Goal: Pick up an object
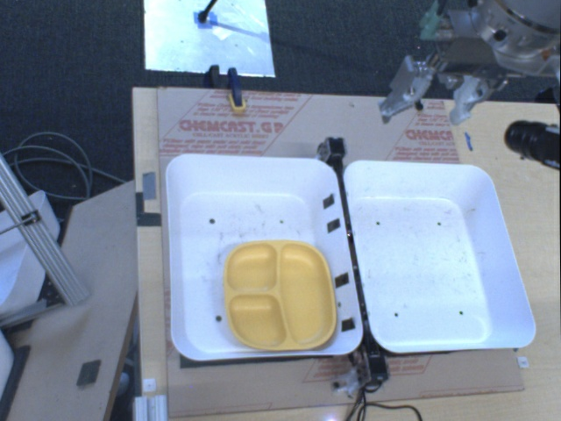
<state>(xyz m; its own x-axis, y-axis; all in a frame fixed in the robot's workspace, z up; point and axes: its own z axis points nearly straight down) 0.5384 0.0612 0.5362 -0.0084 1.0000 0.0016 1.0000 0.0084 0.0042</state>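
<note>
The only thing to pick is the yellow tray [281, 294], a three-compartment dish lying flat in the left bin [193, 191], toward that bin's near edge and close to the divider it shares with the right bin [491, 235]. The gripper [429, 103] hangs high, beyond the far rim of the right bin and well apart from the tray, its jaws spread and holding nothing.

The step in hand looks like the approach. To do it well, the arm should carry across the divider and settle above the tray before descending. A flat dish gives little to pinch from above, so the better bet is one finger inside a compartment and one outside the rim, or astride an inner rib. Descending straight down keeps the tray from skating against the bin wall.
</note>
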